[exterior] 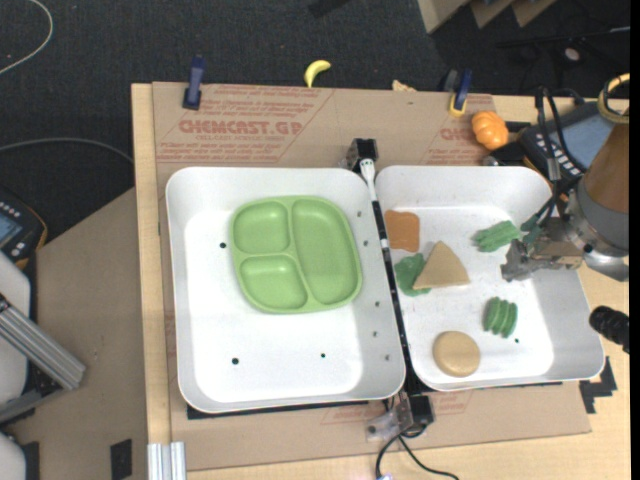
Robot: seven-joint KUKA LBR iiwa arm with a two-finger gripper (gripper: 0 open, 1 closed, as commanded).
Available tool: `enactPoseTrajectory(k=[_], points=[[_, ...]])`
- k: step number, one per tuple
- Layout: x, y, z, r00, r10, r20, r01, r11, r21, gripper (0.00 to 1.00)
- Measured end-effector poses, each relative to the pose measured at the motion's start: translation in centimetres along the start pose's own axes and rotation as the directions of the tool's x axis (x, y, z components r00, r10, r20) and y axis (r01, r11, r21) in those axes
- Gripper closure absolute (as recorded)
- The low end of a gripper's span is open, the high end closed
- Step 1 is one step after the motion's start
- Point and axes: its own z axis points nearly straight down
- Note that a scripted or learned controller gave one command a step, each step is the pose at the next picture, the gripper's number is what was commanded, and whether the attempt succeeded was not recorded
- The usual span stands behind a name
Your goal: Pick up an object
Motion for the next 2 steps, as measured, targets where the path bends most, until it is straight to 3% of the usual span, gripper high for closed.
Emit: enactPoseTrajectory(k=[1, 2], points=[[6.2, -1.8, 3.4, 1.0, -0.007, -0.005, 0.007, 1.0, 0.01, 1.0], [13.8, -1.5, -3.3, 1.0, -0.011, -0.003, 0.011, 1.0, -0.004, 1.0]])
